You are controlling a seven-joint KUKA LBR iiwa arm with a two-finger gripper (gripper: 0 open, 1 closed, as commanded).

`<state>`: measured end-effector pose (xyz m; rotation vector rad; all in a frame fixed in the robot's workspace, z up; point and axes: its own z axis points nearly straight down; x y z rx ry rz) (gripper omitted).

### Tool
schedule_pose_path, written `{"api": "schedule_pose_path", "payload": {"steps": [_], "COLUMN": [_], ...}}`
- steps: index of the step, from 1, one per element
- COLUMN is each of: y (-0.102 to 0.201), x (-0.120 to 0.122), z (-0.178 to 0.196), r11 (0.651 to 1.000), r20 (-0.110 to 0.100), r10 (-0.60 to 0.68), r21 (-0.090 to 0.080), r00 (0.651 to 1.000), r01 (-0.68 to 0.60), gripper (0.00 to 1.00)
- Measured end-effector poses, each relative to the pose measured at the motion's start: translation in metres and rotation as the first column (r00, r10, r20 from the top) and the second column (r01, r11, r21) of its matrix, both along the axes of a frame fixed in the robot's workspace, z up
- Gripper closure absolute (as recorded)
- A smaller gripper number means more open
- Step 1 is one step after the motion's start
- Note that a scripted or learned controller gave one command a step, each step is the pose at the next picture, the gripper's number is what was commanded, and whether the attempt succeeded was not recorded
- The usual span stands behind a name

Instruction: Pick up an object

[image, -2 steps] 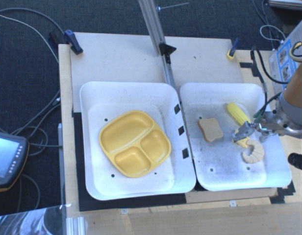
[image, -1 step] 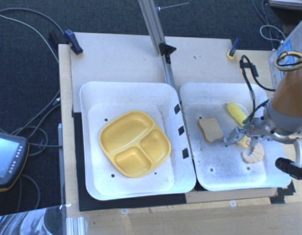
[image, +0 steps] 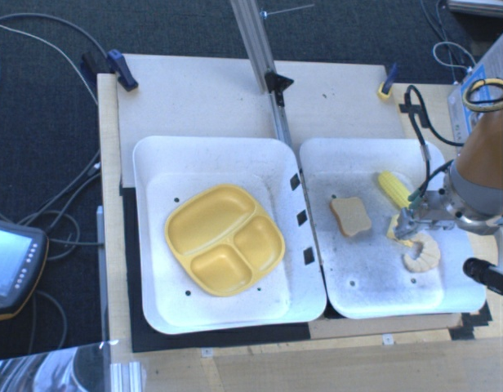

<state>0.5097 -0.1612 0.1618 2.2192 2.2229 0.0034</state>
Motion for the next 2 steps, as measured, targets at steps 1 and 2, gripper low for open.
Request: {"api": "schedule_pose_path", "payload": {"steps": [1,2], "y": [0.001,-0.002], "x": [-0.001,0.003], "z": [0.044,0.108], "r11": [1.0,1.0], "r20": [0.004,0.007], "r10": [0.0,0.001], "r21": [-0.003,-0.004], "r00": [1.0,1.0], "r01": [0.0,-0.001], "gripper": [1.0,1.0]}}
